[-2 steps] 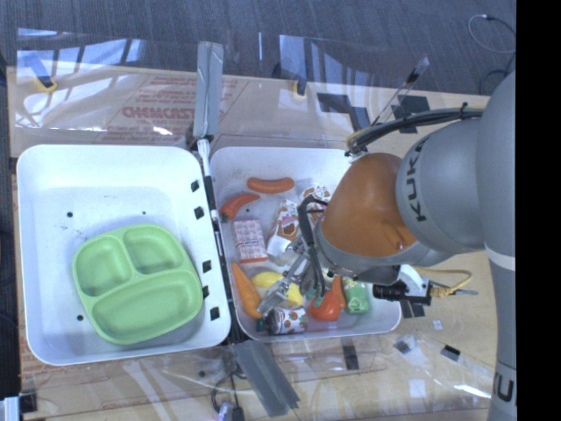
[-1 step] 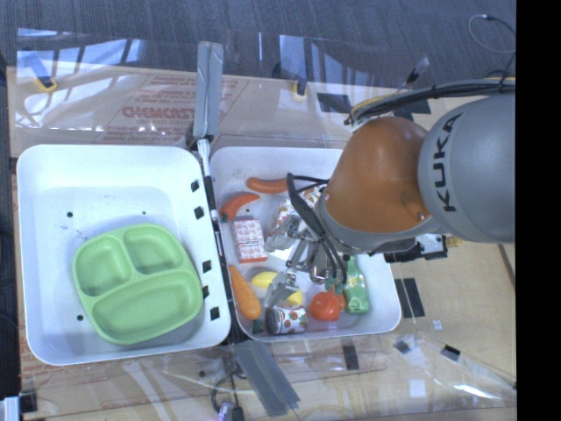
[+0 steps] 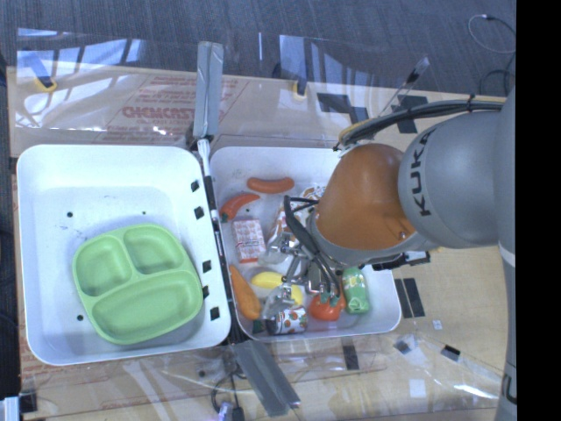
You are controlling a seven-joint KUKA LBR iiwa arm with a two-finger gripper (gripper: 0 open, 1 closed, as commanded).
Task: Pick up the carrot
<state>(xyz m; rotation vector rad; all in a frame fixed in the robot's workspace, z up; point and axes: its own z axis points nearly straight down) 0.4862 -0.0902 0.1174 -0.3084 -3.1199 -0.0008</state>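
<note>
My arm (image 3: pixel 456 178) is rounded grey metal marked KUKA in black, with a glossy orange band (image 3: pixel 364 196) and black cables (image 3: pixel 302 226) looping beneath it.

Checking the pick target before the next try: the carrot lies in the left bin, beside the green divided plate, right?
Not quite. The camera view shows the carrot in the right bin, by its left wall. The green divided plate sits in the left bin.

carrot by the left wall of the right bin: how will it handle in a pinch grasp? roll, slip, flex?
The carrot looks like a smooth, tapered toy, so it is probably rigid and light. Its round, tapering body may slip out of a pinch or roll if nudged. It lies against the right bin's left wall beside the lemon, so clearance on the wall side looks tight.
</note>
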